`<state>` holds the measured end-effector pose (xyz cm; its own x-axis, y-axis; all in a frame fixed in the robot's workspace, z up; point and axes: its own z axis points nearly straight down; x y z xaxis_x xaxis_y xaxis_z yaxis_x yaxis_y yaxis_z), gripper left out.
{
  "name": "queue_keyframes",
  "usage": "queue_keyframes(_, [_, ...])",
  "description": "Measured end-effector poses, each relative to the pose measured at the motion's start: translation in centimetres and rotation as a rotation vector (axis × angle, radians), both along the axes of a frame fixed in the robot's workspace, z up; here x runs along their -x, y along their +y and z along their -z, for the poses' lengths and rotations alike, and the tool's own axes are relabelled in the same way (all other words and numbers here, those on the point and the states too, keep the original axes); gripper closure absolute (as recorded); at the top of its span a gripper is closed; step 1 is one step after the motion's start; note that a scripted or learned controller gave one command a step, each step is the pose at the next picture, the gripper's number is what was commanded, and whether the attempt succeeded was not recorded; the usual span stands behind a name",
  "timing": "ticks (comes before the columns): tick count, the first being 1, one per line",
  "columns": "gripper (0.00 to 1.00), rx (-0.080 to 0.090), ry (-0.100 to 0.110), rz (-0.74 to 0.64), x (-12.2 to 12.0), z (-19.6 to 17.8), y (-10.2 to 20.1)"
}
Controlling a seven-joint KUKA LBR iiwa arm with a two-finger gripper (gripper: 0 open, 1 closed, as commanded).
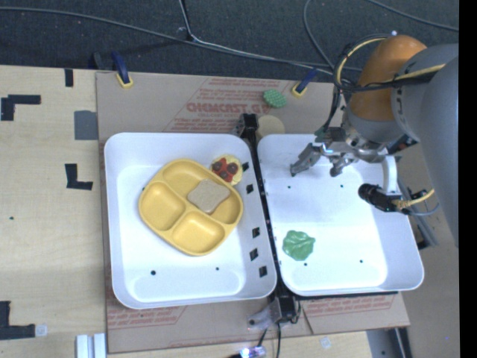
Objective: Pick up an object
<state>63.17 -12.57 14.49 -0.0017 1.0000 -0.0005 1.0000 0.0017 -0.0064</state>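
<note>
A green lettuce-like piece (299,245) lies in the right bin (387,267), near its front left. My gripper (322,162) hangs over the back part of that bin, its two fingers spread apart with nothing between them. It is well behind the green piece. In the left bin (130,274) sits a yellow divided plate (191,206) with a tan slice of bread (208,195) in it, and a small dish of red berries (226,168) at its back right corner.
A green studded object (274,97) lies on the cardboard behind the bins. Black clips (250,125) join the bins along the middle divider. A black cable end (376,196) hangs off the wrist over the right bin's right side.
</note>
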Motion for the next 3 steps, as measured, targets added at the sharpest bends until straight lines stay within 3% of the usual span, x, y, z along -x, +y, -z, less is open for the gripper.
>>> queue_keyframes(1, [0.00,0.002,-0.006,-0.001,-0.3,6.3,0.3])
queue_keyframes(2, [0.00,0.001,-0.007,-0.001,-0.3,5.9,0.3])
queue_keyframes(3, [1.00,0.002,-0.008,-0.002,-0.4,4.9,0.4])
